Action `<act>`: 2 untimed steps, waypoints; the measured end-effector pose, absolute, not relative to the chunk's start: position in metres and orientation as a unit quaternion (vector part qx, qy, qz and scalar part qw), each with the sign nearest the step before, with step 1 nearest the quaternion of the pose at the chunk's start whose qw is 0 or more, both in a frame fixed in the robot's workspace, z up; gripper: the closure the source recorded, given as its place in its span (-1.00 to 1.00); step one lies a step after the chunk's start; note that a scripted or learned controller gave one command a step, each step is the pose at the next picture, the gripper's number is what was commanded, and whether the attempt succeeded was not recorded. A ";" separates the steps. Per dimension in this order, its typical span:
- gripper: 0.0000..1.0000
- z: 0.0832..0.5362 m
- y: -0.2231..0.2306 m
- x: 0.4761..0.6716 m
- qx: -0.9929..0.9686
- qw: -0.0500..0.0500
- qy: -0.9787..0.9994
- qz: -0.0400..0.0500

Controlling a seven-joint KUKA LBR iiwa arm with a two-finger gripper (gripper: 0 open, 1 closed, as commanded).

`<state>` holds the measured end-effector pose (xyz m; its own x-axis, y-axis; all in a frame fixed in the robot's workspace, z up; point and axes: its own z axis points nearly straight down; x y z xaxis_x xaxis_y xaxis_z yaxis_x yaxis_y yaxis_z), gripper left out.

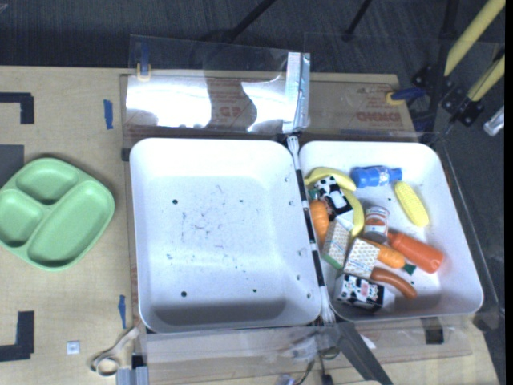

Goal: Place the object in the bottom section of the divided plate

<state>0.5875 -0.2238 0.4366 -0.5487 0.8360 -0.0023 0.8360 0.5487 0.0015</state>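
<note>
A green divided plate point(53, 213) lies on the wooden bench to the left of both bins; its large section faces the lower right and two smaller sections sit at its upper left. The right bin point(457, 215) holds a heap of toy food: a yellow banana point(330, 177), a blue bottle point(375, 176), a yellow corn cob point(411, 203), an orange carrot point(321, 219), an orange bottle point(418, 251), a small can point(376, 222), a black-and-white carton point(360, 292) and a checkered packet point(361, 257).
The left bin point(216, 231) stands between the plate and the right bin. A clear plastic panel point(212, 95) rises behind the left bin. Black tape marks point(20, 107) lie on the bench at the left edge.
</note>
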 end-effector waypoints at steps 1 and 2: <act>-1.00 0.437 -0.224 0.588 0.475 0.001 0.880 0.000; -1.00 0.437 -0.224 0.588 0.475 0.001 0.880 0.000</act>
<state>0.5875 -0.2238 0.4366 -0.5487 0.8360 -0.0023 0.8360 0.5487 0.0015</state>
